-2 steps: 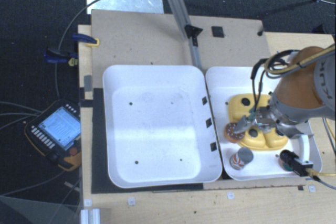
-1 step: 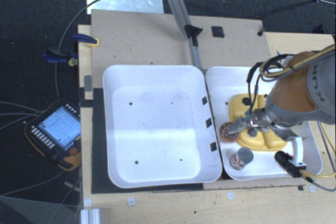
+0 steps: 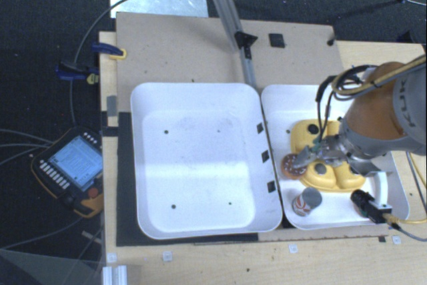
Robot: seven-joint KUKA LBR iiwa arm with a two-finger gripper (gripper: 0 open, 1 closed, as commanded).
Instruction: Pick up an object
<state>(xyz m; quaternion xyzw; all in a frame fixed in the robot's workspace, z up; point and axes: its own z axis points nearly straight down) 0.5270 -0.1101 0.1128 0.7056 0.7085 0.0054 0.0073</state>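
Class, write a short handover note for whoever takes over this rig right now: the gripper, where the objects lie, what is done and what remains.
Gripper: low in the right bin, over the yellow toy; no grasp can be confirmed.
Objects: all in the right bin. A small brown round object lies against the toy's left-bin side, and a grey cylinder stands near the front wall.
Done: nothing visibly lifted.
Left: grasp one object and raise it.

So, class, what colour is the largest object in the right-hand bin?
Yellow; the largest object shows clearly in the camera view.
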